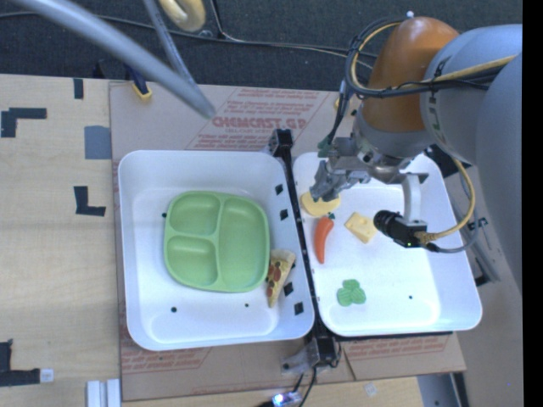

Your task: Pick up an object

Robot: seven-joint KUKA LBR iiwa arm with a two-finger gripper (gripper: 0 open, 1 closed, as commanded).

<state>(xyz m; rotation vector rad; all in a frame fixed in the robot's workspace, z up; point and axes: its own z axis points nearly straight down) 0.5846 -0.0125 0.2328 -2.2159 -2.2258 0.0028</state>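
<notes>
A pale yellow round piece (321, 203) lies in the right bin (441, 303), at its upper left corner close against the divider between the bins, directly beneath the pincer (327, 189); the pincer reaches down from the grey arm (475, 83) and its tips sit right at the piece's top edge, touching or nearly so; whether the piece is actually between the tips, and whether the pincer is released or clenched, I cannot tell, since the wrist hides the tips from above; just below the round piece an orange carrot-like toy (322, 238) lies roughly upright along the bin's left wall; to its right, a little apart, sits a yellow cheese-like wedge (360, 227); lower down, near the middle of the bin floor, rests a small green broccoli-like toy (350, 293); a black cylindrical fitting (397, 226) with a cable hangs off the arm just right of the wedge; the orange band (407, 53) shows above the wrist; the left bin (140, 295) holds a green divided plate (217, 241) lying flat at its centre; a pizza-slice toy (277, 276) leans at the plate's lower right edge, against the bin's right wall; both bins rest on a sheet of cardboard (254, 113) on the wooden counter (51, 253).
</notes>
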